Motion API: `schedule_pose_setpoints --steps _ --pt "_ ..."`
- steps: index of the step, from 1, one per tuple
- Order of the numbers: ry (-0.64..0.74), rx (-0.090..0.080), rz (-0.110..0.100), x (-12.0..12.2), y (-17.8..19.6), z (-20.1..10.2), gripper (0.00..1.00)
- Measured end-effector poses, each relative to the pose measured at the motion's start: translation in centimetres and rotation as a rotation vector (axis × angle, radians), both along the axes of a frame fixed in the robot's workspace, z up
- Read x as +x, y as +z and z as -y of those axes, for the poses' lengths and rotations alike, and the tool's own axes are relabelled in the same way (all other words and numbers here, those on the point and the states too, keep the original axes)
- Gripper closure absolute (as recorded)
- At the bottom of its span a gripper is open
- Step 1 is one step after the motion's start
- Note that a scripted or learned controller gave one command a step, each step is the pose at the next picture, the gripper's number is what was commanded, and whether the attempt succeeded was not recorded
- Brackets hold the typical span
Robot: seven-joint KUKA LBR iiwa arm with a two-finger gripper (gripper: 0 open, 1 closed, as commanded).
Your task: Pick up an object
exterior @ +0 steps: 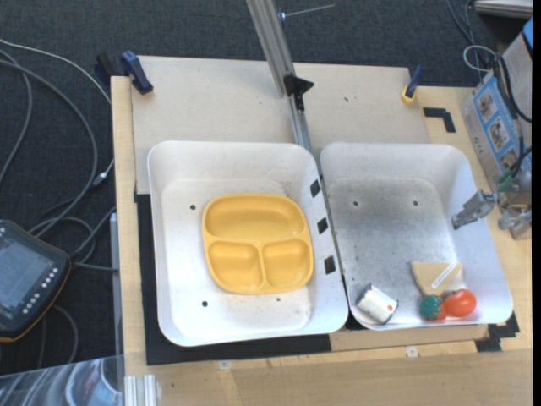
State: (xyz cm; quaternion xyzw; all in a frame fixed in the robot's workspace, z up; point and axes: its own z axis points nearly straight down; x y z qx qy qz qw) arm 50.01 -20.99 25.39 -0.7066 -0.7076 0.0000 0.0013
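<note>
- Two white bins sit side by side on the bench; I see the left bin [169, 227] and the right bin [473, 184] touching along their inner edges
- I have a yellow divided plate [257, 243] lying flat in the middle of the left bin, with one long compartment on its far side and two smaller ones on its near side
- In the right bin, everything loose is gathered in the near right corner: a pale wedge-shaped piece [435, 275], a red-orange ball [461, 303] just nearer than it, and a small green object [432, 308] touching the ball's left side
- A small white cup [377, 304] with a reddish mark lies tipped on its side against the near wall of the right bin, left of the green object
- My gripper [494, 212] is at the right rim of the right bin, far from the cluster of objects and above the bin's right wall
- I see nothing between its fingers; from this slant I cannot tell how they are set
- A metal pole [275, 45] rises at a slant from the far end of the seam between the bins
- A blue clamp [135, 70] grips the bench at the far left corner, and a tablet-like pendant [25, 277] lies on the floor to the left
</note>
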Motion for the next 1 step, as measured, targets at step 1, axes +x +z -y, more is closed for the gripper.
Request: schedule_pose_setpoints --steps 1 --pt "-0.001 0.0 0.001 0.0 0.0 0.01 0.0"
